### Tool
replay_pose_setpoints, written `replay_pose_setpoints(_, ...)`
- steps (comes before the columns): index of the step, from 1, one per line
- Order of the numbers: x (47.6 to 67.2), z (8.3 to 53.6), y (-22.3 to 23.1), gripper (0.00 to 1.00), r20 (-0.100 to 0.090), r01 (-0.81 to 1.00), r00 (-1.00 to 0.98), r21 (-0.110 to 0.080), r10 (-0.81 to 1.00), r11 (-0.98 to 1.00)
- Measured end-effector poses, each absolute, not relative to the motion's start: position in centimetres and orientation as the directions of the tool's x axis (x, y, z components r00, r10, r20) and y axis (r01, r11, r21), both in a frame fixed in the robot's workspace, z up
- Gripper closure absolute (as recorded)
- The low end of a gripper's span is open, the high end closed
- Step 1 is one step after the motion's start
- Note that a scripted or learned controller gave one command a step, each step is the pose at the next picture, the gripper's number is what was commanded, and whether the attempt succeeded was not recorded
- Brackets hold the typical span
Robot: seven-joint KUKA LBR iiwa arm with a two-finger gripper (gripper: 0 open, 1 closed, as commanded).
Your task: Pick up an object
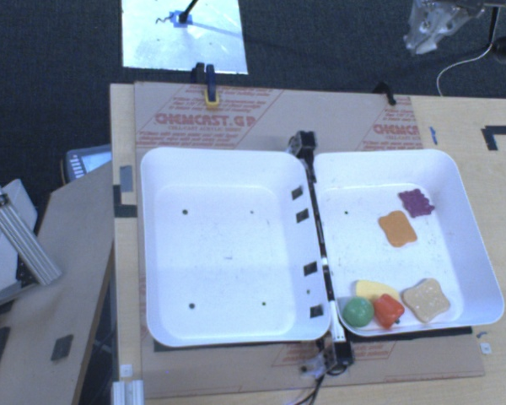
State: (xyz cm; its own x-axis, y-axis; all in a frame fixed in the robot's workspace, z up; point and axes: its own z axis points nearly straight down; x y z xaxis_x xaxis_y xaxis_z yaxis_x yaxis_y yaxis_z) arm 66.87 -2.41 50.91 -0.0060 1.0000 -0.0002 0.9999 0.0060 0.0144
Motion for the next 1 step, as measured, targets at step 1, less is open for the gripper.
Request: replay_pose_setpoints(1,66.77,39.19,-4.50,1.00,0.000,1.000,0.000,-0.009,1.000,0.000)
